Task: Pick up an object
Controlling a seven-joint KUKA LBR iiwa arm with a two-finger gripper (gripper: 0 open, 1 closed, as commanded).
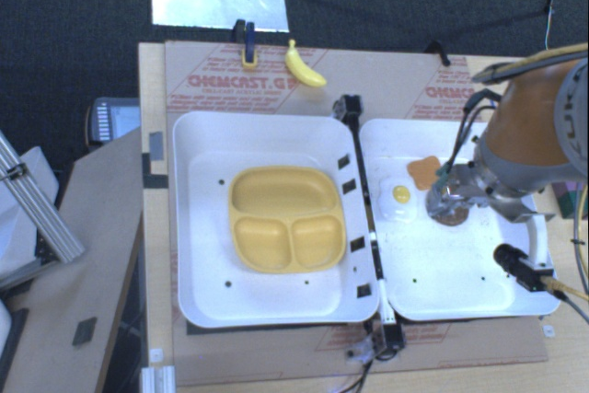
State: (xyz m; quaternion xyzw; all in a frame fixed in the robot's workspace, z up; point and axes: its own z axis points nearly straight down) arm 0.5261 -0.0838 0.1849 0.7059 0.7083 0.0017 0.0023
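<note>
Close beside the hand [448, 205], grip state unclear, lie a fried egg [398, 197] and an orange piece [424, 170].

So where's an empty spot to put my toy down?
The right bin has bare floor along its near side, below the egg. The left bin has only thin strips around the yellow tray. It's crowded by the gripper, egg and orange piece.
</note>
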